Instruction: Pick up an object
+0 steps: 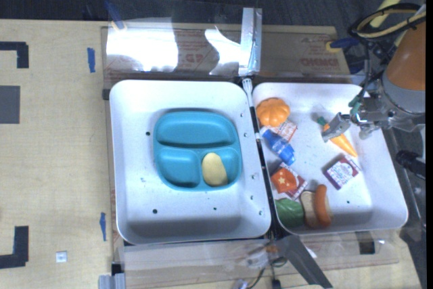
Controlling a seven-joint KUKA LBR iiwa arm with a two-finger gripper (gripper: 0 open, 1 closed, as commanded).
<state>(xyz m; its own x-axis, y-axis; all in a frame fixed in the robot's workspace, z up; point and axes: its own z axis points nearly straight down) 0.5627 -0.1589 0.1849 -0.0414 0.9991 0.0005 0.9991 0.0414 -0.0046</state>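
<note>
Orange and tapered, the toy carrot (344,143) lies on the floor of the right bin (389,210), in its upper right part, with its blunt end and a bit of green toward the gripper (336,126) and its point slanting down to the right; it looks like the piece the arm is going for, since the gripper hangs right over that blunt end, close enough that contact cannot be ruled out. Whether the jaws are parted or closed cannot be told at this size, and nothing is plainly seen between them, so no hold can be claimed. Just below the carrot rests a dark red packet (340,171) with a white label, apart from it. Along the bin's left wall the other toys crowd together, probably pushed there: an orange pumpkin (272,111) at the top, a blue bottle (278,147) under it, then a tomato (285,180), a green vegetable (290,211) and a hot dog (318,205). The left bin (132,213) bears a blue divided tray (183,132) with a yellow lemon (214,169) sitting in its lower right compartment
</note>
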